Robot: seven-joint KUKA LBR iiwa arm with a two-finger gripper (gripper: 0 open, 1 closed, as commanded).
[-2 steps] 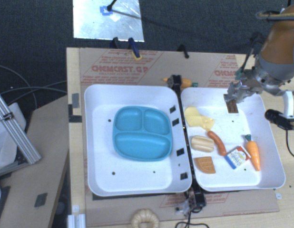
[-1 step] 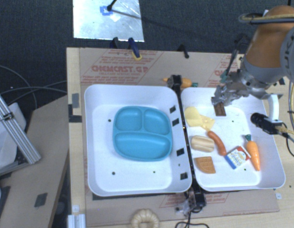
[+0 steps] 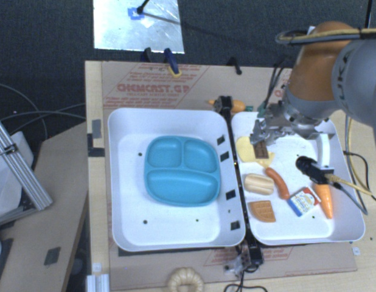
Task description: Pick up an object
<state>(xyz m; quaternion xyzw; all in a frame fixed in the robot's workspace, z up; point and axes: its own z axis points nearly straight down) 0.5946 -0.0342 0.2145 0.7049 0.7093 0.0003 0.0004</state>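
Observation:
My gripper (image 3: pixel 261 137) hangs low over the back left part of the right bin (image 3: pixel 346 224). Directly under its tip lies a small brown block (image 3: pixel 261 151) resting on a pale yellow piece (image 3: pixel 244 146). Whether the gripper touches the brown block cannot be made out. Nearer the front lie a hot dog bun (image 3: pixel 257 183), a red sausage (image 3: pixel 278 182), a tan cracker (image 3: pixel 262 210), a red, white and blue carton (image 3: pixel 302 201) and an orange carrot (image 3: pixel 325 200).
The left bin (image 3: pixel 127 224) holds a blue divided plate (image 3: pixel 182 169). A white strip (image 3: pixel 323 149) lies by the right bin's right wall. A small orange thing (image 3: pixel 236 106) sits just behind the bins. The arm (image 3: pixel 334 72) spans the back right corner.

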